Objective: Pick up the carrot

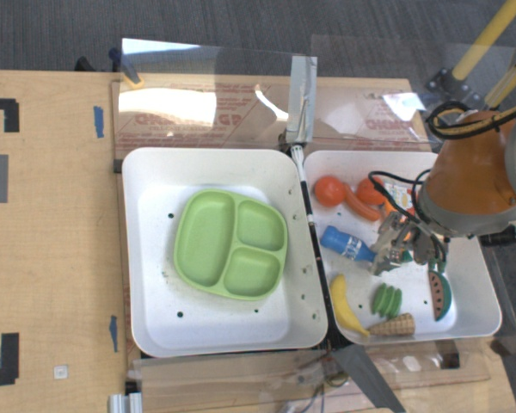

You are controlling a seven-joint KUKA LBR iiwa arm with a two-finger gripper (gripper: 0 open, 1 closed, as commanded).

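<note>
Jaws: metal two-finger jaws [399, 249] at the end of the grey arm with the orange band [466, 179], hanging low over the middle of the right-hand white bin [477, 321]; from where I stand I cannot tell how far apart they are, and I see nothing held between them.
Carrot: orange toy carrot [362, 201], lying on the bin floor up and to the left of the jaws, near but not under them, partly tucked behind the arm's black cables.
Long axis: looks to run on a slant, from the upper left down toward the jaws; its far end I cannot make out.
Neighbours of the carrot: round orange-red toy tomato [328, 190] just beside it on the left, maybe touching; blue plastic bottle [346, 244] just below, between carrot and jaws' left side.
Further out: green ridged toy vegetable [385, 300], yellow banana [347, 307], tan waffle cone [392, 324] and watermelon slice [439, 294], all below the jaws.
Edges: the carrot lies near the bin's upper wall.
Open room: little; a short shift up-left seems called for, and the tomato and bottle could get nudged.
Left bin: green three-part plastic plate [230, 244], well apart.
</note>
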